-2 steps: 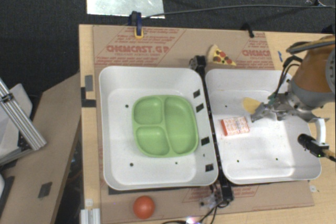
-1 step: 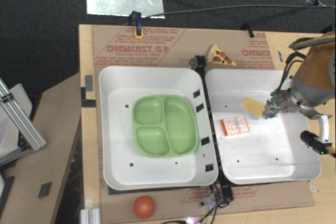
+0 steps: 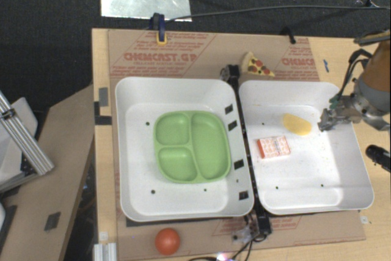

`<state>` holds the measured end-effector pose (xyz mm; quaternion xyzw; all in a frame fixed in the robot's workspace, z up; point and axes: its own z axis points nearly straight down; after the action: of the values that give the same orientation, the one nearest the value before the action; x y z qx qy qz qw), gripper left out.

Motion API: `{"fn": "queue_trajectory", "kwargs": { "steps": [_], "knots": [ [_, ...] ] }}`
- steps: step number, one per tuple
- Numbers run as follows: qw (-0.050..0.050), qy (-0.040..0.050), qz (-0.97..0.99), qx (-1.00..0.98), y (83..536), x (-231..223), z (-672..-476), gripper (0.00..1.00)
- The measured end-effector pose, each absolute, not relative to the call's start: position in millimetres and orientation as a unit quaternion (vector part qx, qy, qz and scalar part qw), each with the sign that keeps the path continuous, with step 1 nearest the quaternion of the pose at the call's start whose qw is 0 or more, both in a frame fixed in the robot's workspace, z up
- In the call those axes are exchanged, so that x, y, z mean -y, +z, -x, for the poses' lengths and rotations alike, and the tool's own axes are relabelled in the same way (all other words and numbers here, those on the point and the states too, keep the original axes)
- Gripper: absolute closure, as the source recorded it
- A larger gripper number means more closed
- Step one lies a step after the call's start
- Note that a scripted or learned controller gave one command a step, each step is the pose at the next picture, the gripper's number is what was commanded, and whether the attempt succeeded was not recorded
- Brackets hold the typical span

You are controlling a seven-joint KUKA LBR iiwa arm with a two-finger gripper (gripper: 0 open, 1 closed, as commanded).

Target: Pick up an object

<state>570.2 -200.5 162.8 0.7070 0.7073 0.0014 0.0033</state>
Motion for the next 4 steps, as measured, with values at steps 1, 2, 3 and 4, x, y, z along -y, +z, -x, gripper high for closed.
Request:
{"fn": "queue_trajectory", "kwargs": {
  "steps": [1,2,3,4],
  "knots": [
    [0.004,0.002,-0.705,-0.709,218.1,200.8,-582.6,1.0],
    [0.005,0.0022,-0.705,-0.709,283.1,202.6,-583.3,1.0],
    [0.0,0.0008,-0.704,-0.71,268.1,146.9,-565.0,1.0],
    [-0.001,0.0007,-0.704,-0.71,257.4,98.2,-543.2,1.0]
  ]
}}
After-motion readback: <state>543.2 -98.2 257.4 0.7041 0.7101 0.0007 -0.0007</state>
